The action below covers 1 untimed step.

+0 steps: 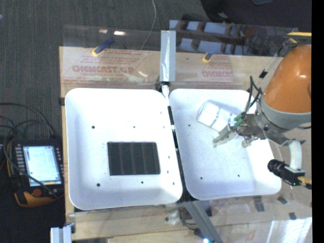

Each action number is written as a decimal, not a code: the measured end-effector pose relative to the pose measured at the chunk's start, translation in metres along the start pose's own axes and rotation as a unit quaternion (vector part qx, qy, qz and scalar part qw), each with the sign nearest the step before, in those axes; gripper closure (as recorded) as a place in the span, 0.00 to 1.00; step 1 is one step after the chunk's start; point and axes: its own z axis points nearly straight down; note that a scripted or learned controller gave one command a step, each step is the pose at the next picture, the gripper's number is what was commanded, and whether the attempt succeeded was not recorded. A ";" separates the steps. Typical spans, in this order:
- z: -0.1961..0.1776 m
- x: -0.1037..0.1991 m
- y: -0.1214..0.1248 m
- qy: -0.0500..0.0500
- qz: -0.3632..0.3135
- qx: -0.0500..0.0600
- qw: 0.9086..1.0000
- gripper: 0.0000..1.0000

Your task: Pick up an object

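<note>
A: Where's the object?
B: A white, boxy, glossy packet (pixel 213 115) lies in the right shallow white bin (pixel 223 178), upper middle.
A: And the two-finger gripper (pixel 223 135)?
B: Just below the packet, fingers spread apart, nothing between them.
A: The left bin (pixel 86 115)?
B: It holds a dark ribbed rectangular panel (pixel 133 158)

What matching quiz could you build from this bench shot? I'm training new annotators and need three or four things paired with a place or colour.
Things:
1. dark ribbed panel
2. white object
3. gripper
4. handheld screen unit

Descriptions:
A. over the right bin, just below the white object
B. on the floor left of the bench
C. lying in the left bin
D. upper part of the right bin

Pairs: 1-C, 2-D, 3-A, 4-B
</note>
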 end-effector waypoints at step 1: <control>-0.087 0.008 0.065 -0.001 0.143 -0.001 0.990 0.00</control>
